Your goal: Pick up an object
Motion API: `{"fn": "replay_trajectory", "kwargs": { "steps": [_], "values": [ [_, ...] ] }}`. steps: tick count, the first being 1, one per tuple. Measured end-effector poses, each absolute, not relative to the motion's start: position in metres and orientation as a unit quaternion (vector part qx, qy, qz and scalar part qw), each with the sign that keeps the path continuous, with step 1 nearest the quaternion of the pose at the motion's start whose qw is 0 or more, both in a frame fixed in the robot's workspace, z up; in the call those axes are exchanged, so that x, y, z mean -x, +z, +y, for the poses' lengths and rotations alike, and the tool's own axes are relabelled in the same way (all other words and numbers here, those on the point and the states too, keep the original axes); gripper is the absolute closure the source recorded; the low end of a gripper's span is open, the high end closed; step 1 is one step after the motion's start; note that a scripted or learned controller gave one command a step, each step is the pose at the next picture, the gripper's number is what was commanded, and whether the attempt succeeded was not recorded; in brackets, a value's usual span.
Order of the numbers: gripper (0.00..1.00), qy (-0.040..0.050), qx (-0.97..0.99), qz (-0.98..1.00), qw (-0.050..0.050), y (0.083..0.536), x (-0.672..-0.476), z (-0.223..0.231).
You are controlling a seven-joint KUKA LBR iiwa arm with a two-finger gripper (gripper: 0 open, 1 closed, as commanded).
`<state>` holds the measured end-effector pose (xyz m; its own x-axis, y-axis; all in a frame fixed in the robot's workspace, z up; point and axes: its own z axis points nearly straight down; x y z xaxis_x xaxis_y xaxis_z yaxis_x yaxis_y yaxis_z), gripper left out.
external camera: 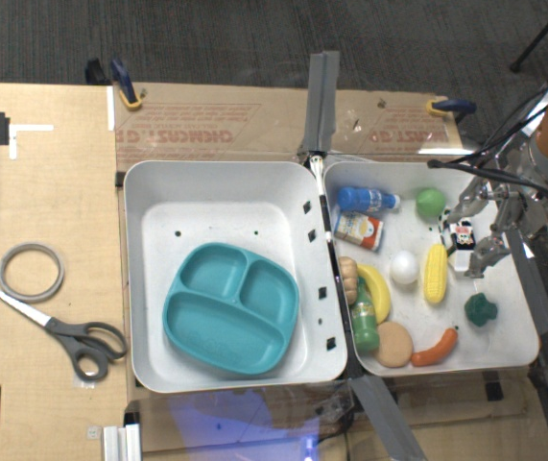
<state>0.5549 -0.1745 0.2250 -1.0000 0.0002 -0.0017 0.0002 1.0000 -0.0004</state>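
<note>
My gripper [476, 230] hangs over the right part of the right bin [504, 353], open, with one finger toward the bin's back and the other toward its front. A small black and white object [462, 235] sits just left of the gap between the fingers, not gripped. Close by lie a yellow corn cob [435, 274], a white ball [404, 268], a green ball [431, 203] and a dark green toy [482, 309]. Further left are a blue bottle [366, 199], a small red and white can [360, 230], a banana [376, 291], a green bottle [364, 323], a tan bun [394, 345] and an orange sausage [434, 348].
The left bin [149, 209] holds a teal divided plate [231, 307]. On the bench to the left lie scissors [72, 334] and a tape roll [32, 271]. The arm's cables and links cross the right bin's right rim. A grey divider strip [321, 104] runs behind the bins.
</note>
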Motion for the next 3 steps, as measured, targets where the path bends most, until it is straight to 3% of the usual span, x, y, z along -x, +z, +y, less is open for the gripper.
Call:
{"fn": "replay_trajectory", "kwargs": {
  "steps": [1,2,3],
  "values": [
    [0.00,-0.0004,0.044,0.999,0.001,0.092,-0.478,-0.186],
    [0.00,0.0002,-0.008,1.000,0.001,0.092,-0.486,-0.114],
    [0.00,0.0000,-0.059,0.998,0.000,0.091,-0.478,-0.098]
  ]
}}
